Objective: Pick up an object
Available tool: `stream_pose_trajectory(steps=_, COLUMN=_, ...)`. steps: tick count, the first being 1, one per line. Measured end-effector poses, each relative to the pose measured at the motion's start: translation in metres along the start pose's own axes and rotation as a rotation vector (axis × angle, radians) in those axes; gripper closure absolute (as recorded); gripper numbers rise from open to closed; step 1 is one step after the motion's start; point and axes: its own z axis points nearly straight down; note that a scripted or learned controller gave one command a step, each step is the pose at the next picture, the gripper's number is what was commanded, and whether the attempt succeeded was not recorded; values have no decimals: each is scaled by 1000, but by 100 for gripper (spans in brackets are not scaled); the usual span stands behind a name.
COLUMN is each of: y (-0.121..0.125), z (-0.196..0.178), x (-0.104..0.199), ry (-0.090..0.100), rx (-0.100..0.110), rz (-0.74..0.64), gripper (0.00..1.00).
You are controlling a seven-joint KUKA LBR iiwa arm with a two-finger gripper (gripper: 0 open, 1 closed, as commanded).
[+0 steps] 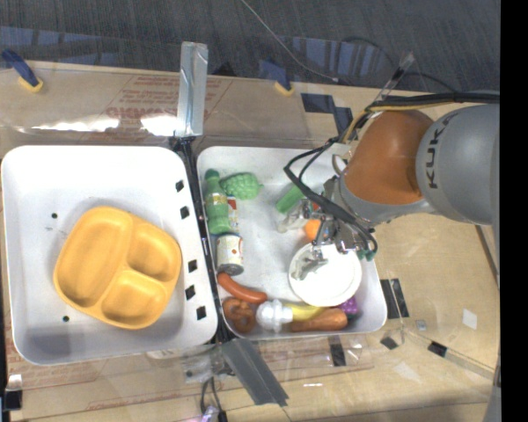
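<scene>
My tool (315,260) hangs over the white plate (330,281) in the right bin (273,161); I cannot tell its state. Bottle (217,205), can (231,253), sausage (240,288) and carrot (321,320) crowd around. The yellow tray (116,265) fills the left bin (35,174).

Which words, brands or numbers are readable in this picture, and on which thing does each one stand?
"KU": on the grey arm, the rest cut off.
Red print on the cardboard behind the bins: too blurred to read.
Labels on the green bottle and small can: too small to read.
</scene>
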Motion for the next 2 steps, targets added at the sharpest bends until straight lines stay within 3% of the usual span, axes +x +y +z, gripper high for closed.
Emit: stream_pose_trajectory(steps=2, y=-4, z=0, x=-3, ry=2, rx=1, rz=146, gripper=0)
